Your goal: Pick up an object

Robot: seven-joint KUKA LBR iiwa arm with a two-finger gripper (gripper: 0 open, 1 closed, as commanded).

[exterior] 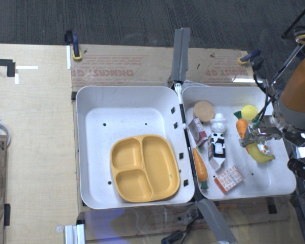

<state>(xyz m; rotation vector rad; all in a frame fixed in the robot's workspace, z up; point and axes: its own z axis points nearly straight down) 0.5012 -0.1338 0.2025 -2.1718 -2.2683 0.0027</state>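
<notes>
Gripper [252, 138] low in the right bin [279, 187], at its right side, reaching in from the right edge. Fingers too small and cluttered to read: cannot tell whether parted or closed, or whether anything sits between them. Tip just above and touching or nearly touching the banana [260, 154], with a small carrot [241, 127] at its left and a yellow ball [249, 111] just beyond. Elsewhere in that bin: tan round disc [204, 111] near the far wall, crumpled wrapper [197, 130] below it, black-and-white cow toy [218, 144] in the middle, larger carrot [200, 165] along the left wall, red patterned box [228, 179] near the front. Left bin [91, 105] holding a yellow divided plate [144, 168], tilted a little, toward the front right corner. Both bins side by side on the cardboard-covered bench [30, 151].
</notes>
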